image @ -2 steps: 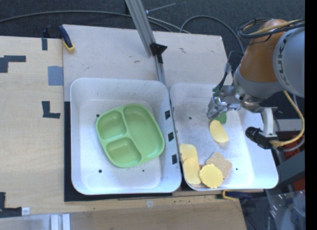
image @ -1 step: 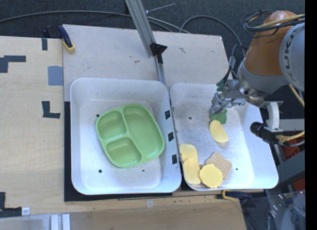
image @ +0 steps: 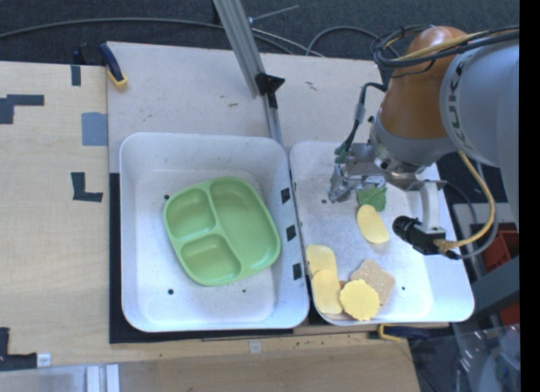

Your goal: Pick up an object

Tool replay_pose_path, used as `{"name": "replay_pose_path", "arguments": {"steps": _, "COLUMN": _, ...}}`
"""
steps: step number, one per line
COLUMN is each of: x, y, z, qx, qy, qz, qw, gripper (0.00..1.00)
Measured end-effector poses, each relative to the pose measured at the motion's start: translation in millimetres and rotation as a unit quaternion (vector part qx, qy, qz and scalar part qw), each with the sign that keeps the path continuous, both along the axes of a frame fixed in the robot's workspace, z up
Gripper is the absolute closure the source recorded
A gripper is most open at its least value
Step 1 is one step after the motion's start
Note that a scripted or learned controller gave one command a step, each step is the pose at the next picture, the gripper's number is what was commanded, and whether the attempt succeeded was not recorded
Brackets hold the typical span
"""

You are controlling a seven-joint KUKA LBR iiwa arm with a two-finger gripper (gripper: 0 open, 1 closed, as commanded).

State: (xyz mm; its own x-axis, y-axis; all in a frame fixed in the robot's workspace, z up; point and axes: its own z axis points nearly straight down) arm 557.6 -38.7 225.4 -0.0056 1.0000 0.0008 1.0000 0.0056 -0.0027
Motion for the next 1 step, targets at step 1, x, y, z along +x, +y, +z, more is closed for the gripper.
{"name": "replay_pose_path", "arguments": {"steps": 1, "x": -1.9, "y": 56.2, "z": -10.2, "qx": 0.0003, "qy": 0.0, "qz": 0.001, "qw": 1.0, "gripper": 1.0}}
